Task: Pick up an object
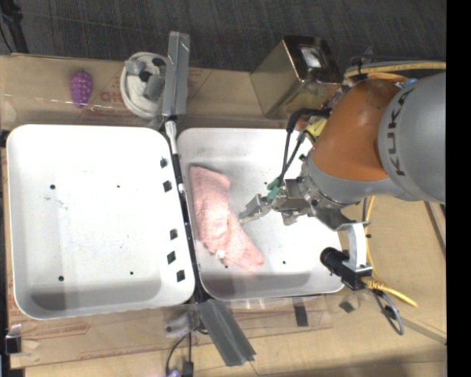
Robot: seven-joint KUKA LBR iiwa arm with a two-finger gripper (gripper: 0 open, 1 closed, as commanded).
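Orange-banded arm (361, 136) overhangs right bin (243, 144), fingers beside pink cloth (220, 214)

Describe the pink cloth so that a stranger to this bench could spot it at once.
Of the two white bins, take the right bin, the one under the arm. The pink cloth lies crumpled along its left side, by the divider, just left of the gripper. It is the one soft pink thing in a bin.

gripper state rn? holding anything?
Gripper: over the right bin, at the edge of the pink cloth. Open or shut: cannot be told. Nothing seen held.
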